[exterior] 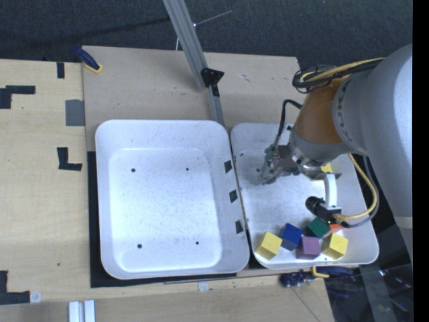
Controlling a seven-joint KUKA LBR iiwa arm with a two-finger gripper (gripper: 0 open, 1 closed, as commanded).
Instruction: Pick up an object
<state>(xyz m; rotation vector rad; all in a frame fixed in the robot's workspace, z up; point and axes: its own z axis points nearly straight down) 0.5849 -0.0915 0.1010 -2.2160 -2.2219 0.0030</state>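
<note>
My gripper [269,170] hangs low over the upper left part of the right bin [281,200], below the orange band of the arm. Nothing shows between its fingers, which look close together. Along the bin's front edge lie several small blocks: a yellow block [269,245], a blue block [291,235], a purple block [310,247], a green block [317,228] and another yellow block [338,245]. A small orange piece [335,227] sits beside the green one. The blocks lie well apart from the gripper, toward the front right.
The left bin [164,196] stands beside the right one, with a dark divider between them. A grey metal bar [191,39] slants down from the top to the bins' far edge. The arm's bulk and its cables cover the right bin's far right side.
</note>
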